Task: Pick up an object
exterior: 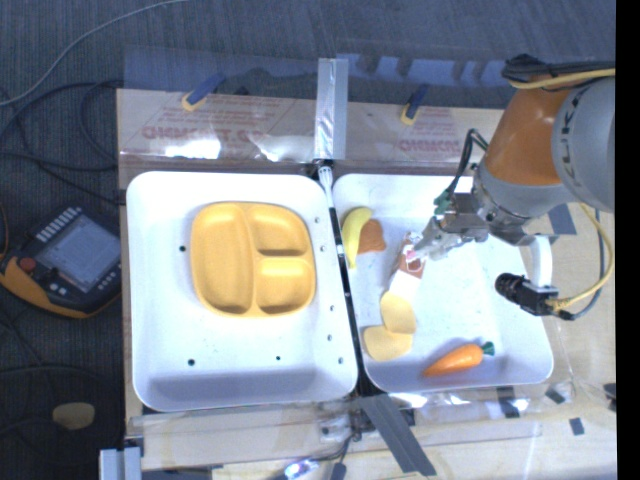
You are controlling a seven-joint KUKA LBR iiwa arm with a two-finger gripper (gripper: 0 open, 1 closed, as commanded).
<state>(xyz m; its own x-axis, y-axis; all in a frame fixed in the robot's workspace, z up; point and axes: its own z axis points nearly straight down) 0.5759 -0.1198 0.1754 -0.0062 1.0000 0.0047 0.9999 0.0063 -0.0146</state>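
Note:
My gripper (pixel 428 244) hangs over the upper middle of the right bin (pixel 520 368), reaching in from the right. A small red and white object (pixel 411 260) lies right at its tip; whether it is gripped is unclear. A yellow banana (pixel 353 230) and a brown-orange piece (pixel 373 236) lie by the bin's left wall. Below the gripper are a pale yellow slice (pixel 398 314) and a second yellow piece (pixel 386 344). An orange carrot (pixel 455 359) with a green top lies near the front wall.
The left bin (pixel 160 348) holds a yellow divided plate (pixel 253 258). A black cable fitting (pixel 525 292) on the arm hangs over the right bin's right side. A handheld controller (pixel 65 258) lies on the floor at the left.

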